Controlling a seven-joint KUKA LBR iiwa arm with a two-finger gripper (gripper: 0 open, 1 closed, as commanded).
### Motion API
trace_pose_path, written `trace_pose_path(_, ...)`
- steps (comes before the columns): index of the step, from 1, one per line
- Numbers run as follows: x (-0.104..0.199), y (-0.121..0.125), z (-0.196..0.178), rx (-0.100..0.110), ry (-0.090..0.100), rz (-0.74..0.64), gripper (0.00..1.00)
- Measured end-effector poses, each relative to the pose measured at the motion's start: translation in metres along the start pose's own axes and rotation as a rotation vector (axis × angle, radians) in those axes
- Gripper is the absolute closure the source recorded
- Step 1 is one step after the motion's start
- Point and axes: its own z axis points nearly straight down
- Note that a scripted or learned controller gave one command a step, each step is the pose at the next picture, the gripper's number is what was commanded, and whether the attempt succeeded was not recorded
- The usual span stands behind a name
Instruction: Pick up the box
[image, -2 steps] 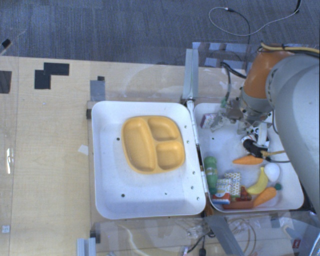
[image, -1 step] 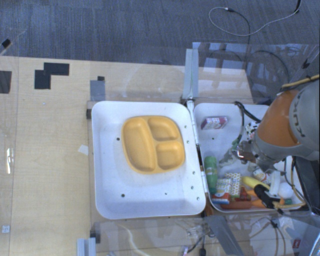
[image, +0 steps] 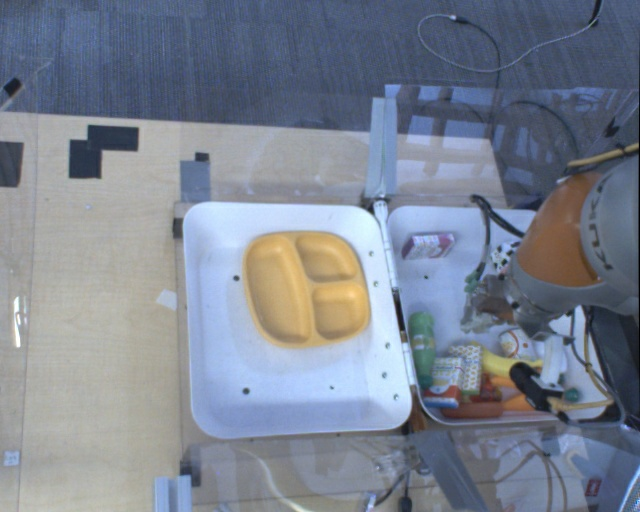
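A yellow divided plate (image: 305, 287) was seen in the left bin (image: 215, 400), well left of the gripper (image: 490, 300). The box (image: 428, 245) lay up-left of the gripper, apart from it. The gripper's state could not be told.

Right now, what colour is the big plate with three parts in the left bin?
Yellow. The divided plate shows best in the camera view, lying in the left white bin.
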Motion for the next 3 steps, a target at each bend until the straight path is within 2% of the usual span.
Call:
trace_pose_path(1, 0.000, 0.000, 0.000, 0.000, 0.000, 0.000, 0.00)
trace_pose_path(2, 0.008, -0.039, 0.010, -0.005, -0.008, -0.176, 0.00)
trace_pose_path(3, 0.011, -0.037, -0.001, -0.007, -0.002, -0.181, 1.00)
